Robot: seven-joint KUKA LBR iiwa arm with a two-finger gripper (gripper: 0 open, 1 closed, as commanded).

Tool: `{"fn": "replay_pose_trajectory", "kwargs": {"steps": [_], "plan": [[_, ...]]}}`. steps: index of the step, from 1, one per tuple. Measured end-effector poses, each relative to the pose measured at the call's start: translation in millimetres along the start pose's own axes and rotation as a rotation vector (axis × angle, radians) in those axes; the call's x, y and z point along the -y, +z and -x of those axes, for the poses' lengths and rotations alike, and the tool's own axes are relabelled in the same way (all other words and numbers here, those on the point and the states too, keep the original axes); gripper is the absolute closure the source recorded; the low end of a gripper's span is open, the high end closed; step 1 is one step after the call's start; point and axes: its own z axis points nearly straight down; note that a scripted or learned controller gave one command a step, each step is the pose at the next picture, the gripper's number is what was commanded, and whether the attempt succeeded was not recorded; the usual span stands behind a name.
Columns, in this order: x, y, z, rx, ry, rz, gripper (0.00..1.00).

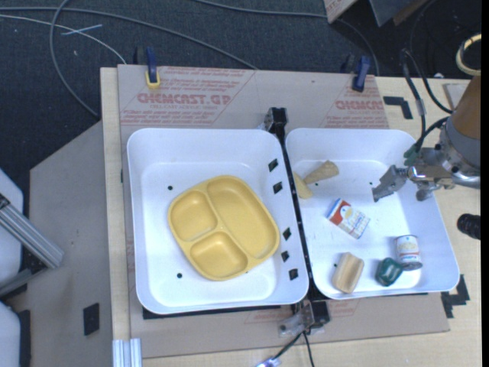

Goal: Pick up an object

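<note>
my pincer point(399, 180) hangs over the right bin point(435, 228); i cannot tell its state. nearest is the small carton point(348, 218), mid-bin, lying flat. it looks light and crushable, so i'd grip across its narrow sides

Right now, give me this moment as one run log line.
arm: over right bin | gripper: above bin floor, holding nothing seen | nearest: small carton | left bin: yellow tray | pick: not yet done

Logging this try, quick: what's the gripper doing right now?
Gripper: over the right bin, nothing between its fingers; open or shut cannot be told.
</note>
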Motion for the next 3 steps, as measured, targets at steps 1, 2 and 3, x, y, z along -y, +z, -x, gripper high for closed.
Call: {"fn": "replay_pose_trajectory", "kwargs": {"steps": [1, 2, 3], "plan": [[-2, -5, 0, 0.002, -0.003, 0.009, 0.00], [-8, 55, 4, 0.000, -0.002, 0.003, 0.00], [0, 101, 6, 0.000, -0.002, 0.004, 0.00]]}}
